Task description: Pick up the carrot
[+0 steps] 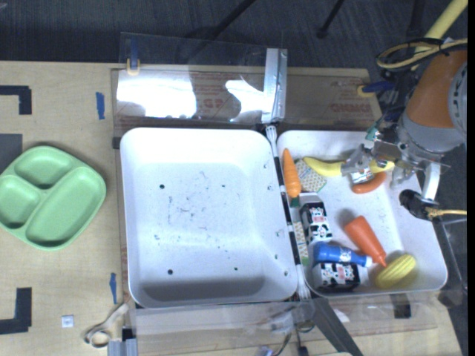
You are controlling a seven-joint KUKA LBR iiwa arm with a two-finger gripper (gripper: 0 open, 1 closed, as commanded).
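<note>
Camera view, seen from above: the gripper (371,167) is lowered into the right bin (429,286), toward its 1 o'clock corner. Whether the jaws are open or closed cannot be told. Just beneath them at 6 o'clock an orange rounded piece (369,185) is seen, and a banana (323,167) lies at their 9 o'clock.

The carrot (291,172) is found further toward 9 o'clock, well apart from the jaws and pressed along the bin's dividing wall. Its long axis runs from 12 to 6 o'clock, with the narrow tip at 12 and the green end at 6.

The wrong orange thing could be seized, since an orange cone (364,237) also lies nearby. The carrot might be missed because little room is left by the wall.
</note>
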